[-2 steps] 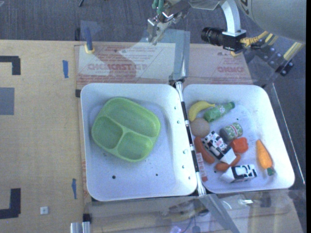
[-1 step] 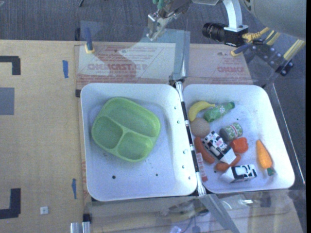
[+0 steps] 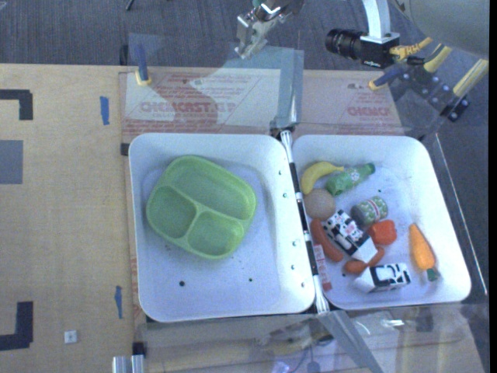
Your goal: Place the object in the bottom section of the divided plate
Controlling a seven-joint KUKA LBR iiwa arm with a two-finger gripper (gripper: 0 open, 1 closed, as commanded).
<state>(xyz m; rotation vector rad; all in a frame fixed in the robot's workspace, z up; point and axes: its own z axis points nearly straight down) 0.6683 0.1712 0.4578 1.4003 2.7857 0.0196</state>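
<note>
A light green divided plate [image 3: 200,207] lies in the left white bin [image 3: 155,294], with one large section at its far side and two smaller sections at its near side. All sections hold nothing. My gripper [image 3: 250,39] hangs high beyond the far edge of the bins, above the cardboard, well away from the plate and from the toys. The right bin [image 3: 443,177] holds several toy foods: a yellow banana [image 3: 317,173], a green bottle [image 3: 351,178], a beige ball [image 3: 318,204], a green can [image 3: 370,209], a red pepper [image 3: 383,232] and an orange carrot [image 3: 422,248].
Also in the right bin lie a black-and-white toy [image 3: 345,231], a red sausage [image 3: 327,244] and a small white carton [image 3: 389,276]. The bins touch along a central rim [image 3: 299,224]. Cardboard [image 3: 202,103] lies behind the bins, and a wooden bench top [image 3: 58,208] spreads left.
</note>
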